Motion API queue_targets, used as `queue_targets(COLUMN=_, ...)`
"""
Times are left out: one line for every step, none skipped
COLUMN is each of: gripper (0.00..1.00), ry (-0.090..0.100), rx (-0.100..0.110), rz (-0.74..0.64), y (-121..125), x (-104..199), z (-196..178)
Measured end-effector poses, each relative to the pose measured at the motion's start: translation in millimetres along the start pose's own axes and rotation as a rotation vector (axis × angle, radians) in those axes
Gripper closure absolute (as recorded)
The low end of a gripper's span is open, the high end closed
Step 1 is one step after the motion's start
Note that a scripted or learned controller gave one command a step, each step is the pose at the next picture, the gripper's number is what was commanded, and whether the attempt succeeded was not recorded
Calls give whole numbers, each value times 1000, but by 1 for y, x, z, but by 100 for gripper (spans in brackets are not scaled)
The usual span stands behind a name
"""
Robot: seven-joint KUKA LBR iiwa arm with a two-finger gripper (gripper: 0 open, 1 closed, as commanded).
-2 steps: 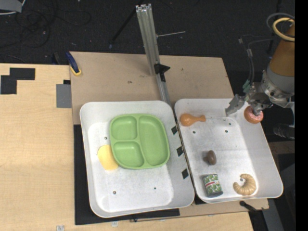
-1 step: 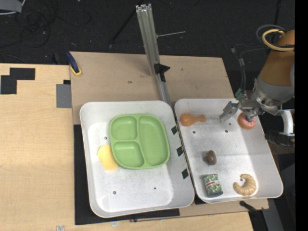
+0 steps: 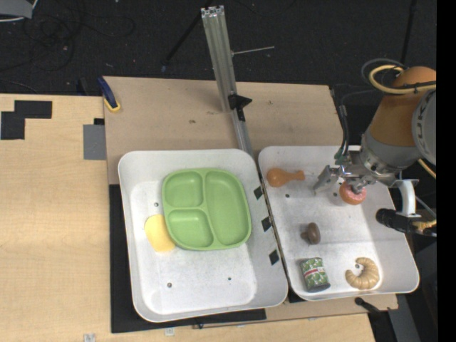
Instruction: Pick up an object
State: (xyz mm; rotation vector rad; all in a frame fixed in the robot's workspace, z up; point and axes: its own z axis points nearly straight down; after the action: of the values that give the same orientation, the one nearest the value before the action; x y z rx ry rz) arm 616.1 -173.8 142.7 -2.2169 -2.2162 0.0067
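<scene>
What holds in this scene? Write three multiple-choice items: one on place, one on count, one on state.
1. Where is the plate?
A. in the left bin
B. on the floor
C. on a shelf

2. How many compartments does the plate have?
A. one
B. three
C. six

3. How does the plate lie?
A. upside down
B. on its edge
C. right way up

Key:
1. A, since the left bin's white floor surrounds it.
2. B, since ridges split it into two small sections and one large.
3. C, since its hollow compartments face the camera.
</scene>
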Motion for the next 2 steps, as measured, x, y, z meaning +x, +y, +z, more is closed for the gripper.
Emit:
queue_targets(gripper=0, ry=-1, rx=-8, rz=-1, y=2, x=1, z=50)
queue_targets(gripper=100, ry=-9, rx=-15, rz=0, y=3, x=-2, z=36)
